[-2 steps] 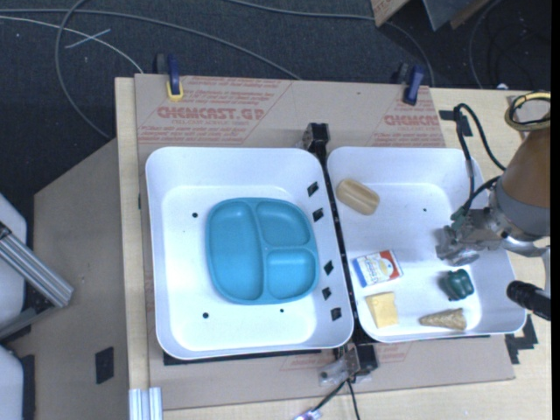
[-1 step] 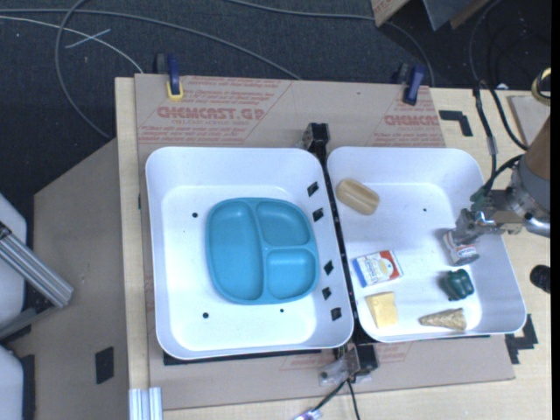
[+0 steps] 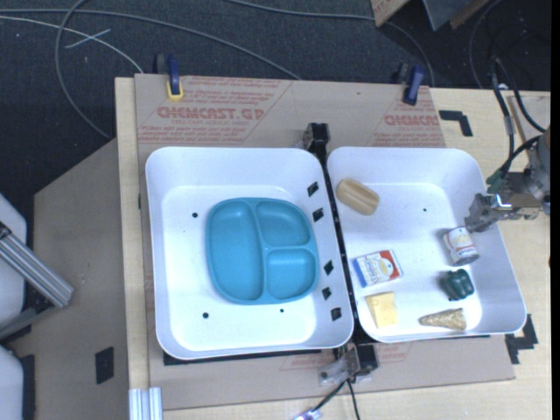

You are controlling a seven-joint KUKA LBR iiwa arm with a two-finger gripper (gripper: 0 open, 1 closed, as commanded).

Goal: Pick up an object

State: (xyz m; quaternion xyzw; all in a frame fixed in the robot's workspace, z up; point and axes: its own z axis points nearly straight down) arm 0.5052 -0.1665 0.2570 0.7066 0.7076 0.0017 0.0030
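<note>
The right bin [image 3: 411,169] holds several small objects. A tan bread roll [image 3: 357,197] lies at its far left and a small silver can [image 3: 460,244] sits near its right wall. A red, white and blue carton [image 3: 377,268] lies flat at the left, with a yellow cheese block [image 3: 381,308] in front of it. A dark green object [image 3: 457,283] and a tan wedge [image 3: 444,319] lie at the near right. My gripper [image 3: 486,208] hangs over the bin's right rim, just above and right of the can, with nothing seen in it.
The left bin [image 3: 175,261] holds a blue divided plate [image 3: 262,250]. A black divider [image 3: 325,226] runs between the two bins. Clamps [image 3: 174,77] pin the board at the back, and cables trail across the dark floor behind the bench.
</note>
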